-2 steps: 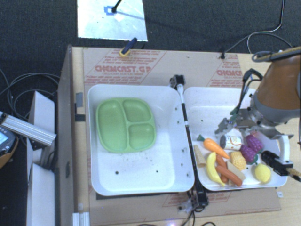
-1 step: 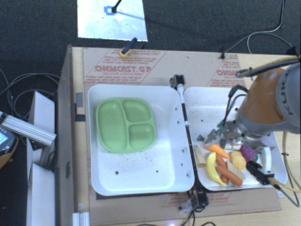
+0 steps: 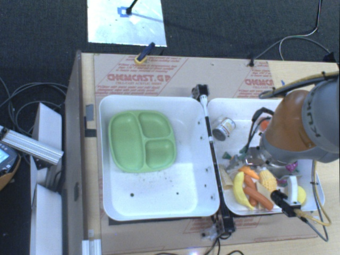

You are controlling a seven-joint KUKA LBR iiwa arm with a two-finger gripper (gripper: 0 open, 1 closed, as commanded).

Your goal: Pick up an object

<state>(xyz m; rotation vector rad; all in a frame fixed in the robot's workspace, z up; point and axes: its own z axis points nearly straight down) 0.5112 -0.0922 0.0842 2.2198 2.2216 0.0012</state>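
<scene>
The right bin [image 3: 240, 109] holds a pile of toy food: a yellow banana [image 3: 240, 189], an orange carrot [image 3: 254, 190], a pale corn cob [image 3: 268, 179] and a small metal can [image 3: 223, 127] lying near the bin's left wall. My grey arm with its orange band [image 3: 289, 124] reaches in from the right and hangs over the pile. The gripper [image 3: 245, 161] points down just above the carrot and banana, among dark small pieces. The arm's wrist hides its tips.
The left bin [image 3: 159, 195] carries a green divided plate [image 3: 142, 140] in its upper half. A black rail [image 3: 208, 137] separates the two bins. Cables [image 3: 303, 217] run along the right bin's front right corner. Cardboard [image 3: 175, 73] lies under both bins.
</scene>
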